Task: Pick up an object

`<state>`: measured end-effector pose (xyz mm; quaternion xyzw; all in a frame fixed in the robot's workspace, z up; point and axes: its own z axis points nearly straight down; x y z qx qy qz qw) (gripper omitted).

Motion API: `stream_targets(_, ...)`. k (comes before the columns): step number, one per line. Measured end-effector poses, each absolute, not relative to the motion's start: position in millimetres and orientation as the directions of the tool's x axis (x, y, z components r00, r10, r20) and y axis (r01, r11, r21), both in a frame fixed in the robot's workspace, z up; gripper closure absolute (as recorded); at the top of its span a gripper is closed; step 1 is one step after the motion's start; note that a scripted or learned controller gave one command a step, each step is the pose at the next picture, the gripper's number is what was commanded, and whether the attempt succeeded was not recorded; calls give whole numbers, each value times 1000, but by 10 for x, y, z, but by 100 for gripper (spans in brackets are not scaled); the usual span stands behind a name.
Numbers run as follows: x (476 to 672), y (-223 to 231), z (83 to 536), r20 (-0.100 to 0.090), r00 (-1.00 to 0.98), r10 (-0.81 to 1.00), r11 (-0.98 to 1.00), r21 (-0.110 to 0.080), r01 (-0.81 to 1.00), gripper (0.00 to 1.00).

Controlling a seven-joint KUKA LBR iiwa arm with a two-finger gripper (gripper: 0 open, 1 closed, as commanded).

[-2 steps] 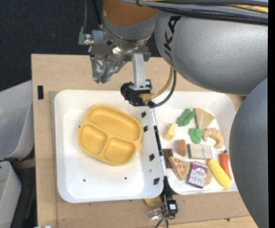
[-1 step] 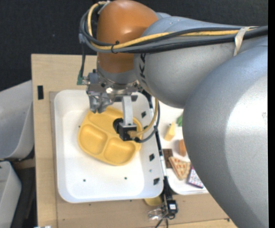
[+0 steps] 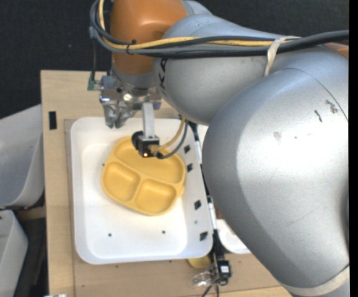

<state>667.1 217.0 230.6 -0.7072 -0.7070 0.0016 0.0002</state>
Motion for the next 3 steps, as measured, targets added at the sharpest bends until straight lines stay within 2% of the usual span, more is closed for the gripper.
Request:
stream_targets(1, 6911, 2217, 3140, 2, -5, 1000, 5, 9, 1000, 100)
stream_targets(3, 6906, 2195, 3295, -4, -12, 1000, 12, 3, 1000, 100)
